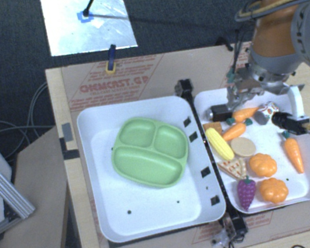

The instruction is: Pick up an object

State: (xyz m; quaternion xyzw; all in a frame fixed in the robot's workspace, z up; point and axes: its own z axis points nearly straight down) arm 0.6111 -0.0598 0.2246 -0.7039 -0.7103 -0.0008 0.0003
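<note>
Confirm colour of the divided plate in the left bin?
Light green, plain. The divided plate shows clearly in the camera view.

A pale green tray (150,151), yellow corn (219,143), purple grapes (246,191) and orange carrots (293,154).

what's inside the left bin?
One green divided plate lies in the left bin, and all three of its compartments hold nothing. The bin floor beneath the plate is covered, so anything under it cannot be seen.
</note>
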